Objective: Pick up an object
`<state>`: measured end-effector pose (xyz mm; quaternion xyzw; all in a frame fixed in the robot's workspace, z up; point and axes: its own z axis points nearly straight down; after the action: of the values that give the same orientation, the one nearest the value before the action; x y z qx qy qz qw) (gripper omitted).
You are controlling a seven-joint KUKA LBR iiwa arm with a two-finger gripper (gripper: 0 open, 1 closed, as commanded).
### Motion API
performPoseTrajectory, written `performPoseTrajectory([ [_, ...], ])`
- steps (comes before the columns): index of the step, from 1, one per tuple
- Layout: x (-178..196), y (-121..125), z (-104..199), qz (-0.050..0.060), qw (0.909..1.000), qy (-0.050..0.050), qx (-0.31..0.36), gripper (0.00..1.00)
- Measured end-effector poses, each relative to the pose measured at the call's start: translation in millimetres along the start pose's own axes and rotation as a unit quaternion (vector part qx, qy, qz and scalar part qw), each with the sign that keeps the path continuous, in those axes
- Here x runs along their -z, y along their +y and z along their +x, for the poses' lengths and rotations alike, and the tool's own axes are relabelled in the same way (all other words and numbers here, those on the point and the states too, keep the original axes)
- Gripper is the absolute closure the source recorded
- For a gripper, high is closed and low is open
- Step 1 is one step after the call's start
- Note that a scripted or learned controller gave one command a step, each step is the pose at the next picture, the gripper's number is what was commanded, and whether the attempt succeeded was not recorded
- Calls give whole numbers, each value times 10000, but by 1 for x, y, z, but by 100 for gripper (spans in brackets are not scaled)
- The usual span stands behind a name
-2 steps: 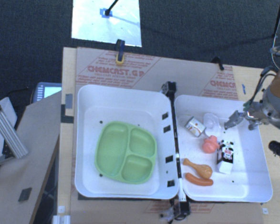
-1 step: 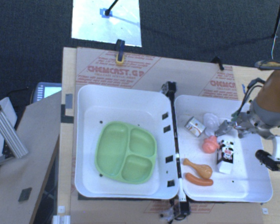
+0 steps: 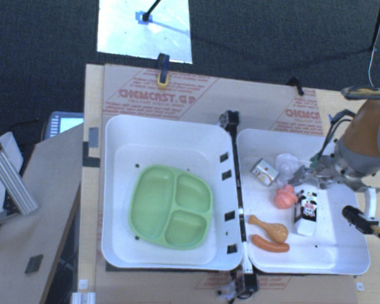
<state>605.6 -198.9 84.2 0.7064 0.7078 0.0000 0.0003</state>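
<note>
The right bin point(image 3: 345, 256) holds several small objects. A pink round fruit point(image 3: 284, 198) lies near its middle, with a white milk carton point(image 3: 307, 213) just to its right. A tan drumstick point(image 3: 270, 228) and an orange sausage point(image 3: 270, 244) lie toward the front. A small brown-and-white can point(image 3: 263, 171) and a clear cup point(image 3: 285, 164) sit toward the back. My gripper point(image 3: 304, 176) reaches in from the right and hangs low just above and right of the pink fruit, beside the clear cup. Nothing is visibly held in it.
The left bin point(image 3: 122, 143) holds a green divided plate point(image 3: 170, 206). A black divider with clips point(image 3: 234, 190) runs between the bins. The grey arm with its orange band point(image 3: 366, 138) crosses the right bin's far right corner. A black part of the arm point(image 3: 357, 218) overhangs the right rim.
</note>
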Motion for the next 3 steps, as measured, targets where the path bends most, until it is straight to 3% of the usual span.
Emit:
performPoseTrajectory([
  [1, 13, 2, 0, -28, 10000, -8, 2, 100],
  [3, 127, 12, -1, -27, 10000, -8, 15, 100],
])
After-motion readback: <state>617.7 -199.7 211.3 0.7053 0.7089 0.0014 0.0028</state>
